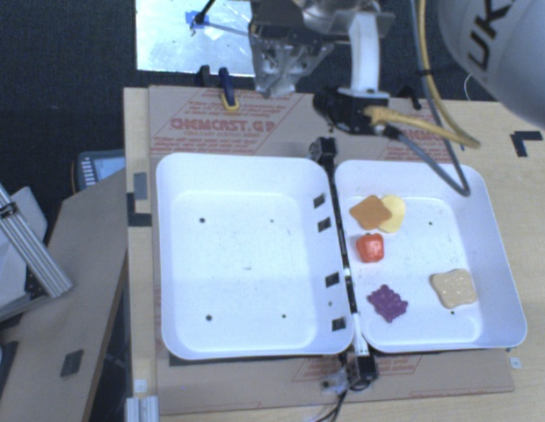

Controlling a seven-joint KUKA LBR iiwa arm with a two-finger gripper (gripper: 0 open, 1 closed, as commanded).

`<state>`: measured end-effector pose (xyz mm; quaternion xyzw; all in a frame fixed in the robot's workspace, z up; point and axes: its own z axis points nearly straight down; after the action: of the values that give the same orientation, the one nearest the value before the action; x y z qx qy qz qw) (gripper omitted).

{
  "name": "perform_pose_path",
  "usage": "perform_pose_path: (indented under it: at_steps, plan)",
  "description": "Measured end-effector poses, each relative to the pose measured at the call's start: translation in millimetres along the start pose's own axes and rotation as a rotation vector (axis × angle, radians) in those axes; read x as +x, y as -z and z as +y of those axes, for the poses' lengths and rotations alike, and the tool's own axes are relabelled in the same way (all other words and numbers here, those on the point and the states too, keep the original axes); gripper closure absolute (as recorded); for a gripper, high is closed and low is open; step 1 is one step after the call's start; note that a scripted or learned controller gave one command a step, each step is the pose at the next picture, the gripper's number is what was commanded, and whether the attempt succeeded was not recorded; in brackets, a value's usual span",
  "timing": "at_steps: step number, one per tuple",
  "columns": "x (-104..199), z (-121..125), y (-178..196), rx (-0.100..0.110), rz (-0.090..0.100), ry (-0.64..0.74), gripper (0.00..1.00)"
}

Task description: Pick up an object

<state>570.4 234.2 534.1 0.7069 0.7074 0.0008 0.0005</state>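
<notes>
You've got two white bins side by side on the bench: left bin [237, 253] mid-frame, right bin [483, 262] at lower right. All the pickable stuff sits in the right bin. Orange square piece [370, 211] near its upper left, touching the pale yellow piece [394, 213] just right of it. Red tomato-like piece [370, 248] right below the orange one. Purple grape cluster [388, 302] lower down, toward the bin's bottom left. Tan toast-shaped piece [454, 287] to the right of the grapes, apart from them. The gripper [281, 73] hangs at top center of the frame, over the cardboard sheet [220, 126] behind the bins, well apart from every object. Nothing sits between its tips; how wide it's spread, can't tell.
</notes>
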Motion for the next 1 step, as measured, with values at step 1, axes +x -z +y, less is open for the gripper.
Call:
perform_pose_path:
  at_steps: [1]
  plan:
    - [0.6, -64.5, 1.9, 0.001, 0.002, 0.006, 1.0]
